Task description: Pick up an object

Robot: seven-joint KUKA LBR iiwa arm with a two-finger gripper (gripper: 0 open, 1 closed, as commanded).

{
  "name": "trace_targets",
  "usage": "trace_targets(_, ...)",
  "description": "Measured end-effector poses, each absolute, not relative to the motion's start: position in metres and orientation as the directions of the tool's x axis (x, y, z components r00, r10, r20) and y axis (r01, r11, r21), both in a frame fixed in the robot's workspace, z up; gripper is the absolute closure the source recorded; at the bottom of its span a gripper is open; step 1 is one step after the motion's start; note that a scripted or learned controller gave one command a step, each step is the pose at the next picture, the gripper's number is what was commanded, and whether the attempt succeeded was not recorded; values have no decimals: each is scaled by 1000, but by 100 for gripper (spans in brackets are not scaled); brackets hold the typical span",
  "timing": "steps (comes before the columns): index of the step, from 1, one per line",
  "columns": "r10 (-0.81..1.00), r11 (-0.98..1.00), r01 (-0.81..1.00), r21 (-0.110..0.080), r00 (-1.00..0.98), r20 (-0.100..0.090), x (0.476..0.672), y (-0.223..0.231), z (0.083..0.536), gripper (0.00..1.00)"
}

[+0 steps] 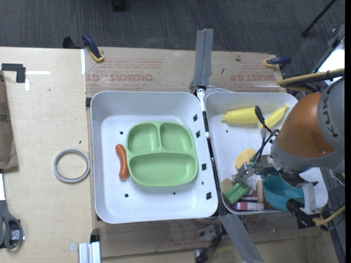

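My gripper (243,175) is low in the right bin (219,147), near its front left corner. It hangs just above a green object (236,193) and next to a yellow round piece (244,158). A blue bowl (277,193) lies right beside it, partly under the arm. A red and white box (247,205) lies along the bin's front wall. At the back of this bin sit a yellow squeeze bottle (241,116) and a banana (277,114). The left bin (104,147) holds a green divided plate (162,153) and an orange sausage (122,161).
The orange-banded arm (307,130) covers the right bin's right half. On the bench to the left lie a grey tape ring (72,165), scissors (10,229) and a brown bag (6,130). Blue clamps (93,48) hold the cardboard at the back.
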State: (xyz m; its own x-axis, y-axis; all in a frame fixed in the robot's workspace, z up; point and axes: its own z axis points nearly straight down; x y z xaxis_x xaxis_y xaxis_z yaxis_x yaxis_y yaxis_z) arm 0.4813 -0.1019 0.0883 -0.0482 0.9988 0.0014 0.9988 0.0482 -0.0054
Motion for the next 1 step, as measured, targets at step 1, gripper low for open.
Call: trace_targets(1, 1000, 1, 1000, -5, -1, -1, 560, -121, 88, 0)
